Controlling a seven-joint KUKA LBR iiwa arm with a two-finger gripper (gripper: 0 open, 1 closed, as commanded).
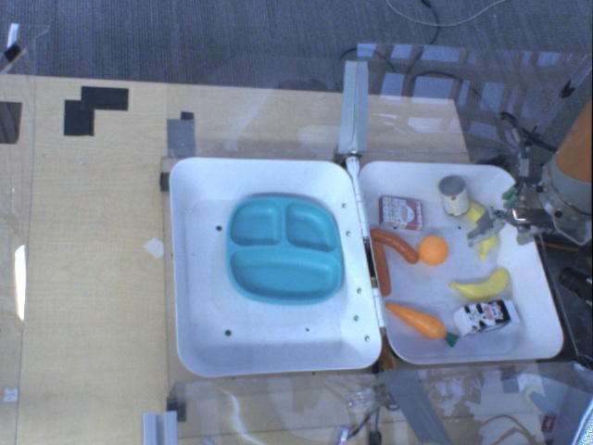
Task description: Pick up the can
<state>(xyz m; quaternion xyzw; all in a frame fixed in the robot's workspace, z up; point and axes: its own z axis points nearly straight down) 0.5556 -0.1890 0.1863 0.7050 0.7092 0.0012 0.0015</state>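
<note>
Can (453, 194) is sitting upright in right bin (552, 315), not yet grasped; end effector (500, 222) is hovering nearby w/ fingers spread, holding nothing; whole pick is remaining.

Turquoise tray (283, 251), orange carrot (417, 321), yellow banana (482, 286), black-and-white carton (483, 316), grey can (453, 194)

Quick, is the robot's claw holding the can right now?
Gripper: open, holding nothing, at the right bin's right side. The can stands apart to its left.
</note>
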